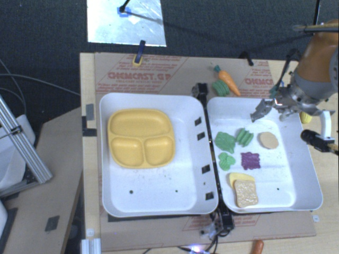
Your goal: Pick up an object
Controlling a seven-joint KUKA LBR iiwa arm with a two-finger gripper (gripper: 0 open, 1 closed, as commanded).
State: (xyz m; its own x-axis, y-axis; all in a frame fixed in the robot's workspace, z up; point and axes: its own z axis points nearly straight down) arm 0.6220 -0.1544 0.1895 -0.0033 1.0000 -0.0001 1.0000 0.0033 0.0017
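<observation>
The pincer (270, 110) hangs over the far edge of the right bin (304, 168), at the end of the grey arm (318, 62) with its orange band. Its two fingers (259, 111) stand apart, open, with nothing between them. One finger points down toward the bin floor, clear of the food below it.

Nearest to it in the right bin lies a round tan cookie (268, 140). Just beside that, toward the middle of the bin, sit green beans (244, 137) and a leafy green piece (225, 141). Below these are a smaller green piece (226, 160) and a purple bunch of grapes (250, 160). Near the front wall of the bin a slice of bread (246, 193) lies partly over a yellow cheese slice (241, 179).

The left bin (153, 200) holds a yellow divided plate (141, 137) with three compartments, set toward the bin's far left part.

On the worktop (159, 73) beyond the bins, a toy carrot (228, 80) rests with a small green piece (221, 88) touching it. Farther left lies a blue and yellow clip (140, 53), next to a shiny sheet (126, 15).
</observation>
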